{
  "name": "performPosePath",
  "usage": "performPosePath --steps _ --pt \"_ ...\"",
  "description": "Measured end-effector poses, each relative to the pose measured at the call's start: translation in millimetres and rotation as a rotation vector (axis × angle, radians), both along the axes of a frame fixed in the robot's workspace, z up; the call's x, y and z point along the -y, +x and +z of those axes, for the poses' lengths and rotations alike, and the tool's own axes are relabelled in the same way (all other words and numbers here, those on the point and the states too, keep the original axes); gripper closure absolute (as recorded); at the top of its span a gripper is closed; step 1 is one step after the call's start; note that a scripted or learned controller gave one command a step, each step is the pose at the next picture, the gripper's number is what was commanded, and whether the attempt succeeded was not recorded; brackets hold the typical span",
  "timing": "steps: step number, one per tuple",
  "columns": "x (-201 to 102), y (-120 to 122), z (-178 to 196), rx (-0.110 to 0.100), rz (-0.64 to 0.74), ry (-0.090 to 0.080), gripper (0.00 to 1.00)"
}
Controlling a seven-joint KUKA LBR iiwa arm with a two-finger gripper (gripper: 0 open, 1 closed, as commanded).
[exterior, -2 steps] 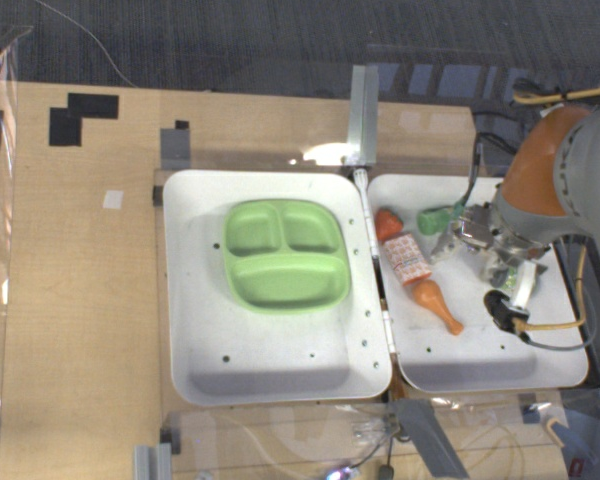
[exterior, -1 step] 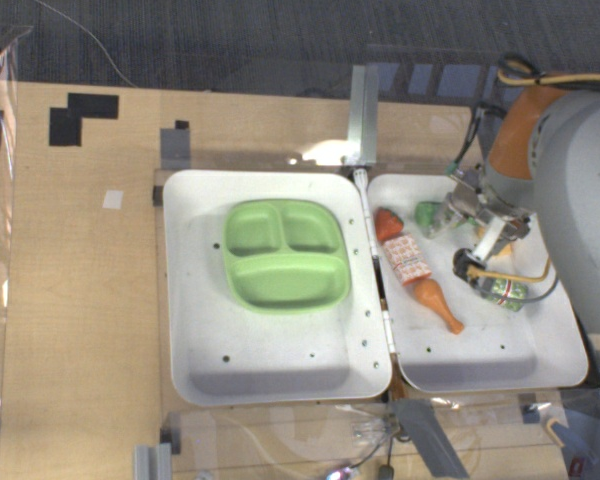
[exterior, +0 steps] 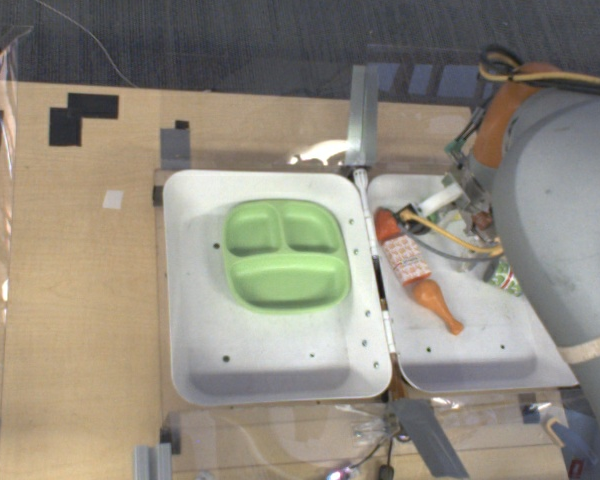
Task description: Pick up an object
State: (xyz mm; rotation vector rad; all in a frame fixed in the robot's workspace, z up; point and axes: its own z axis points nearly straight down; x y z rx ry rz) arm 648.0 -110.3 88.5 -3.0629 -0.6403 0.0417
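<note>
Grey and bulky, the arm [exterior: 565, 218] takes up the right side of the camera view, its orange band [exterior: 495, 123] just above the wrist, and it leans in over the right bin [exterior: 470, 363]. Taking that right bin as the landmark: the left bin [exterior: 195, 298] sits against its left wall and carries a green divided plate [exterior: 285, 255] with three compartments, lying flat in the middle.

Inside the right bin, along its left wall, lies an orange sauce bottle [exterior: 408, 265] on its side, slanted, red cap towards the bin's far left corner and tapered orange end pointing to the bin's centre; a white label with red print wraps its middle. A green-and-white item [exterior: 502, 280] rests near the bin's right side, partly under the arm, too hidden to name.

The gripper [exterior: 458, 206] hangs over the far part of the bin, just right of the bottle's cap end, amid cables and a pale cylinder. Whether it is open or closed cannot be told, and nothing is seen held in it.

My judgement: the step in hand is the approach, with no grasp made yet. The next move calls for settling on the bottle, squaring across its narrow width and descending. Its rounded body may roll aside.
</note>
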Motion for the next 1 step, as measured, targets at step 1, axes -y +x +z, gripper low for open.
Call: performPosePath --steps 1 --pt "-4.3 7.3 13.8 0.030 0.015 -0.003 1.00"
